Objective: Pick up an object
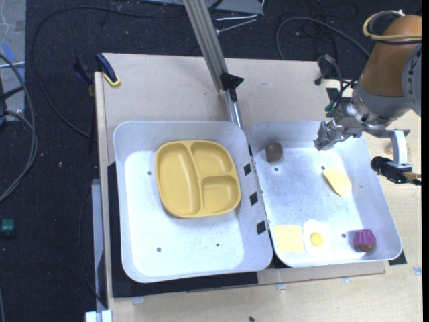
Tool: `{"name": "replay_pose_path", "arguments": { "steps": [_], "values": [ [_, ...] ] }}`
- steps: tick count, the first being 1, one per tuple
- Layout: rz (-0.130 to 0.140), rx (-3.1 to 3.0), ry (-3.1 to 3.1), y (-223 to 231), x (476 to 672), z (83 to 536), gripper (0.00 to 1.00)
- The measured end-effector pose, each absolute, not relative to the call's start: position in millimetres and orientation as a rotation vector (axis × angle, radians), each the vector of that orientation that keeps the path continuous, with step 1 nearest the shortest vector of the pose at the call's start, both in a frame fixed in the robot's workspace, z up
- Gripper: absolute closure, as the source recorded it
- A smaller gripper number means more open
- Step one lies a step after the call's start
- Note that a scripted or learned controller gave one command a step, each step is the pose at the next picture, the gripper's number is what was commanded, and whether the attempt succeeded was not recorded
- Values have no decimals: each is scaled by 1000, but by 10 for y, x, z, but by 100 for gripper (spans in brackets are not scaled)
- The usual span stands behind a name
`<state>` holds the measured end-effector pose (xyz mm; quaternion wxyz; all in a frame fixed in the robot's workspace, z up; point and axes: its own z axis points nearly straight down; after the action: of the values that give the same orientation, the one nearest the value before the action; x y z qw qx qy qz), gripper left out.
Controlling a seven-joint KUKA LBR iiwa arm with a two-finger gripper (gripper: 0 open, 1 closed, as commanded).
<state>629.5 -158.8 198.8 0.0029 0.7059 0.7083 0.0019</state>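
Note:
In the right bin (375, 180) lie several small things: a brown lump (273, 152) near the far left corner, a pale yellow wedge (337, 181) mid-right, a yellow square slice (289, 238), a fried egg (316, 237) and a purple piece (363, 240) along the front. My gripper (326, 139) hangs over the bin's far right part, above and slightly behind the yellow wedge. Nothing is visibly held in it.
The left bin (134, 200) bears a yellow divided plate (198, 178). A metal pole (211, 45) slants down to the seam between the bins. Black clips (253, 183) sit along that seam. Cables lie on the floor beyond the bench.

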Motion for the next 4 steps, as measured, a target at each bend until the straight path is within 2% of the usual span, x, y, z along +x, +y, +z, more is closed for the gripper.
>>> {"name": "replay_pose_path", "arguments": {
  "steps": [1,4],
  "values": [
    [7,2211,2222,-1501,6302,2592,100],
    [2,2213,2232,-149,5913,2612,100]
  ]
}}
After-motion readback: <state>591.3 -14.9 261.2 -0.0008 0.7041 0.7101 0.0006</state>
